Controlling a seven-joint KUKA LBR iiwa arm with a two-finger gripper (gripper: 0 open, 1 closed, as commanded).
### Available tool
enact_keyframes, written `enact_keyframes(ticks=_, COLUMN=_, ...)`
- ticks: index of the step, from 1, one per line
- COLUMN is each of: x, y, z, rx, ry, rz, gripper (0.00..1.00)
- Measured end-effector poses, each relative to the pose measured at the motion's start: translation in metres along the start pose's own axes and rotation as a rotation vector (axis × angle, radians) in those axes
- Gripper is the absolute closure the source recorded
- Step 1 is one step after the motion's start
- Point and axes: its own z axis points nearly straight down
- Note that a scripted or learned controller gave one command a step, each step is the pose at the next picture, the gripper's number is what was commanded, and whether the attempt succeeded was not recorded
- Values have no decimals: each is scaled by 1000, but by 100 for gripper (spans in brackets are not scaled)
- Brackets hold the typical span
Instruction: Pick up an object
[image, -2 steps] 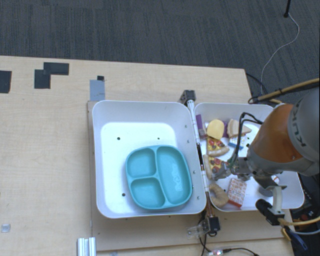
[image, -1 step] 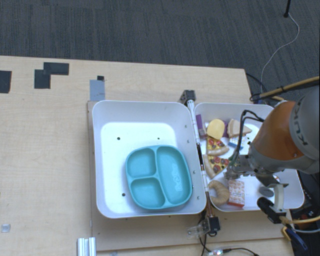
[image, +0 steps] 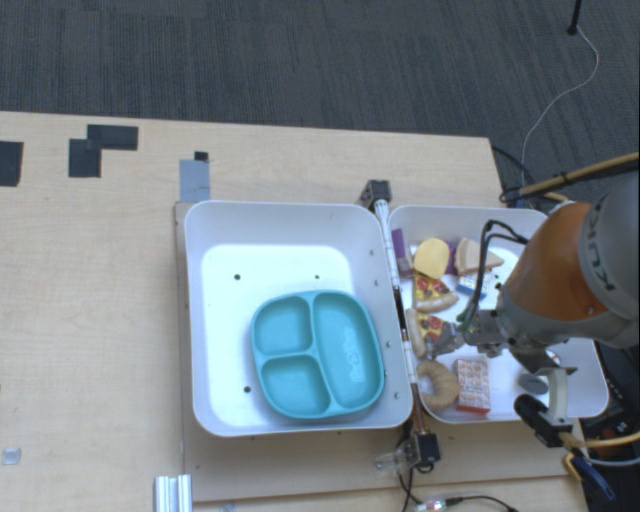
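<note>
The right white bin (image: 452, 214) holds several toy foods. A yellow piece (image: 432, 257) lies at its far left, with a tan bread slice (image: 470, 256) beside it. A pizza slice (image: 432, 291) and a second red-and-yellow piece (image: 428, 327) lie along the left wall. A brown bagel (image: 438, 382) and a red-and-white packet (image: 472, 384) sit near the front wall. My gripper (image: 476, 328) hangs low over the middle of this bin, just right of the pizza pieces and above the packet. The wrist hides its tips.
The left white bin (image: 225, 250) holds a blue three-part plate (image: 318, 355). A thin purple item (image: 398, 243) lies by the right bin's left wall. The arm's orange band (image: 560, 270) covers the right half of that bin. Pale bench lies around.
</note>
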Motion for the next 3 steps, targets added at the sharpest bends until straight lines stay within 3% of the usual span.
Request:
enact_keyframes(ticks=1, x=1, y=2, z=-11, rx=-3, ry=1, rz=-2, gripper=100)
enact_keyframes(ticks=2, x=1, y=2, z=-10, rx=-3, ry=1, rz=-2, gripper=0)
enact_keyframes(ticks=3, x=6, y=-2, z=10, rx=6, ry=1, rz=2, gripper=0)
